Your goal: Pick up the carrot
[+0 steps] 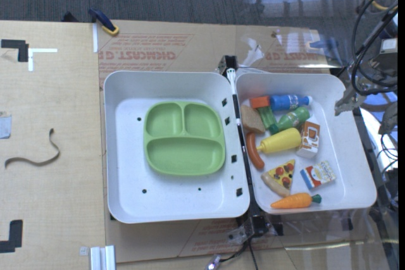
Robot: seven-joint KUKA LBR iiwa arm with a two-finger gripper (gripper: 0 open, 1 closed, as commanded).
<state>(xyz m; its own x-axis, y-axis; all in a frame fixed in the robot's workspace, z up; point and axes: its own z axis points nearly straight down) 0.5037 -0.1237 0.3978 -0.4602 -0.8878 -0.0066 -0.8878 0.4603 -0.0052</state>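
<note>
The carrot lies untouched in the right bin, close to its near wall, orange body pointing left and green tip to the right. Just above it sit a pizza slice and a small carton; further up are a yellow bottle, a red sausage, a juice box, a green bottle, a blue bottle and a slice of bread. The left bin holds a green divided plate.

The gripper hangs at the right bin's far right rim (a grey metal piece among cables), well apart from the carrot and with nothing between its fingers as far as can be seen. How wide it stands cannot be told at this angle.

So the task appears to be at its very start: nothing is grasped, nothing lifted. All of it is left — travelling over to the near edge of the bin, descending on the carrot, closing and raising it. The near wall and the pizza slice beside it leave the fingers little room, probably.
</note>
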